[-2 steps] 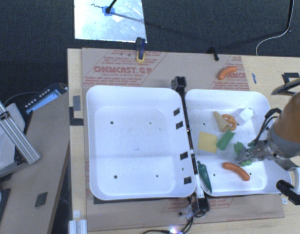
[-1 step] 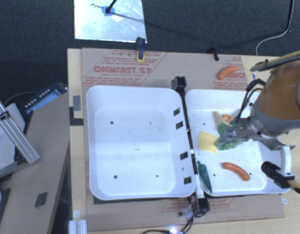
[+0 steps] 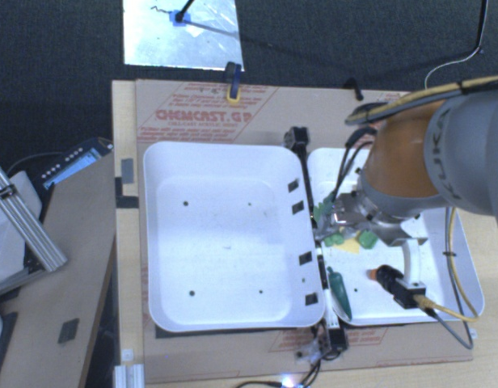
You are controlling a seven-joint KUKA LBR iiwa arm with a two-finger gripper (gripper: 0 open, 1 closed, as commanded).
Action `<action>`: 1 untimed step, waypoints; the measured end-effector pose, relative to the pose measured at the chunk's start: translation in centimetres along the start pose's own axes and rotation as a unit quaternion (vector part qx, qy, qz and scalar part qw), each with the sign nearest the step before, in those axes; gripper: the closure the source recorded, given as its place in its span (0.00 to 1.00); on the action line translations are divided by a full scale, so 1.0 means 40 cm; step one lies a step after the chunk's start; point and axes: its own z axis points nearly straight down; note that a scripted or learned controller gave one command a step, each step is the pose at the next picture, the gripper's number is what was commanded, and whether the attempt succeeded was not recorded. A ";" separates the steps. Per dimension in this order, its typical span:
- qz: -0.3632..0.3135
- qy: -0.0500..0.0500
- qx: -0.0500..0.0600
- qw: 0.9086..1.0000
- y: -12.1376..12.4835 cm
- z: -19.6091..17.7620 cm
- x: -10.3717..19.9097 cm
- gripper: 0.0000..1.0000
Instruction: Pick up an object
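My gripper [image 3: 339, 219] hangs low over the left part of the right bin [image 3: 467, 285], close to the wall between the two bins. Just beneath it lies a cluster of small things: a green piece [image 3: 335, 238], a yellow-green piece [image 3: 367, 238] and a flat yellow piece [image 3: 349, 249]. A dark green tool-shaped object [image 3: 340, 291] lies nearer the bin's front left corner. A small orange thing [image 3: 370, 275] sits to its right. The wrist hides whatever lies under the gripper itself.
The left bin [image 3: 225, 233] stands beside the right one, separated by a rim with black clips [image 3: 301, 208]. The grey and orange arm [image 3: 427, 152] covers the right bin's back half. A cardboard sheet [image 3: 200, 111] lies under both bins.
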 end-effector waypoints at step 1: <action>0.001 0.000 -0.002 1.000 0.053 -0.111 0.101 1.00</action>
